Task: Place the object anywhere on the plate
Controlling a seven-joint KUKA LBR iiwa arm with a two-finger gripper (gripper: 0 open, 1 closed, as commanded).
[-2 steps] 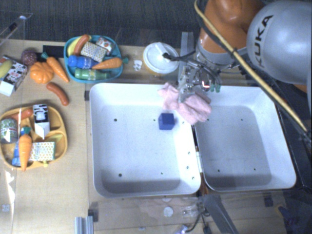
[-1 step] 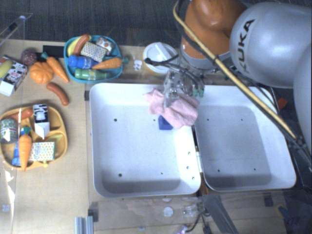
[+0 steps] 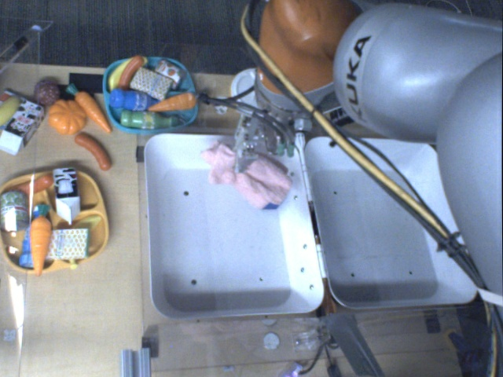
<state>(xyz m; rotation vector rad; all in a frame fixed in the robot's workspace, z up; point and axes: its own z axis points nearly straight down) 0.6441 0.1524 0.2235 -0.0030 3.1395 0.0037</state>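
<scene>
A yellow tray [image 3: 96, 210] and blue bowl [image 3: 188, 116] of toy food are sitting left of the left bin [image 3: 228, 289]. A pink cloth [image 3: 251, 179] is lying near its far-right corner, leaving most floor open. The gripper [image 3: 263, 144] is hanging over it; grip state unclear.

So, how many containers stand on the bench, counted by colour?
White bins: 2
Blue bowl: 1
Yellow tray: 1
Total: 4

High slanted view over both bins [image 3: 236, 305]
</scene>
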